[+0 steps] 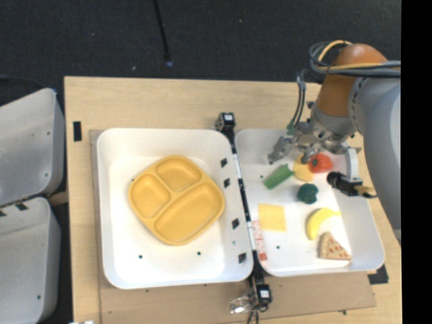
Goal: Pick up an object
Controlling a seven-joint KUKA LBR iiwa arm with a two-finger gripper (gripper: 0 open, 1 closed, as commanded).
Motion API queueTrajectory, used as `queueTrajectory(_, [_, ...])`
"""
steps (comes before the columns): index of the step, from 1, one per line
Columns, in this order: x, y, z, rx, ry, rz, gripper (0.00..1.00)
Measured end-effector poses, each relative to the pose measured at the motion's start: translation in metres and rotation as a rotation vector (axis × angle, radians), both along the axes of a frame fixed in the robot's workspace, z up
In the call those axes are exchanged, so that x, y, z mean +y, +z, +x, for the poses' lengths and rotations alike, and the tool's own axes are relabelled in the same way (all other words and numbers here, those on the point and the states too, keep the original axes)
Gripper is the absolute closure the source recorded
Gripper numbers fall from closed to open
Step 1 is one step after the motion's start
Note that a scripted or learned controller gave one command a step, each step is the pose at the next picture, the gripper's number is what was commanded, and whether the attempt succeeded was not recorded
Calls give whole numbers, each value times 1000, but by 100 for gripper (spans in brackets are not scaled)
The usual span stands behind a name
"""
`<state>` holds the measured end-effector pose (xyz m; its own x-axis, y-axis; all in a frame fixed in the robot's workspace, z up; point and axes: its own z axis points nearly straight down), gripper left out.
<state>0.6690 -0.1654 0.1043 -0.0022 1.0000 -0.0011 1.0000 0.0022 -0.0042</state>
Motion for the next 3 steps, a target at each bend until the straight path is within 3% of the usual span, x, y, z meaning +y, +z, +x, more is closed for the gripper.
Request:
queueTrajectory(1, [-1,14,2,-7,2,-3,100])
queueTrajectory(3, [-9,132,7,-11,0,-1,100])
